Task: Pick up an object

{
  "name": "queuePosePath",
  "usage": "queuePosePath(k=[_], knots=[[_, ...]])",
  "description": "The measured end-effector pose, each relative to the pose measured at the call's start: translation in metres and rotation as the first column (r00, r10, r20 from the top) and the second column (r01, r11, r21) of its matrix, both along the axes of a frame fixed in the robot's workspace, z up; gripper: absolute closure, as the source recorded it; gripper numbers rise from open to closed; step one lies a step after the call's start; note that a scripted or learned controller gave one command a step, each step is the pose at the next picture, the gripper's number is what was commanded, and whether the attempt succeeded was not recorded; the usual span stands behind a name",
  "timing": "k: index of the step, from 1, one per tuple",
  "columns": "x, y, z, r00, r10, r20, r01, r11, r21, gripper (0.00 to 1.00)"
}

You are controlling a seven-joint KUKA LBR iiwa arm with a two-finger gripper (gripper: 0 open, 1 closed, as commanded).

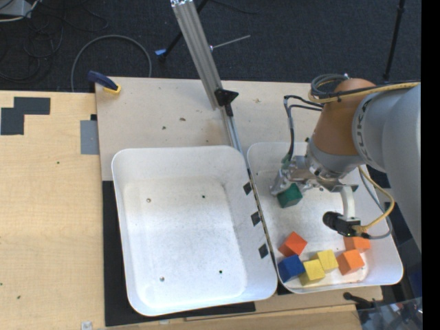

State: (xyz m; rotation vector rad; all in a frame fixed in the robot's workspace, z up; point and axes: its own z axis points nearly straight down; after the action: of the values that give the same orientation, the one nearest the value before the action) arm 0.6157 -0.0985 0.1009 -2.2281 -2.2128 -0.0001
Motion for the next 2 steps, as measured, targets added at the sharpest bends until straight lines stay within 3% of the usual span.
queuePosePath(k=[1,2], knots=[[0.000,-0.002,0.009,1.000,-0.007,0.000,0.007,1.000,0.000,1.00],[0.032,0.047,0.094,1.000,0.011,0.008,-0.011,1.000,0.000,1.00]])
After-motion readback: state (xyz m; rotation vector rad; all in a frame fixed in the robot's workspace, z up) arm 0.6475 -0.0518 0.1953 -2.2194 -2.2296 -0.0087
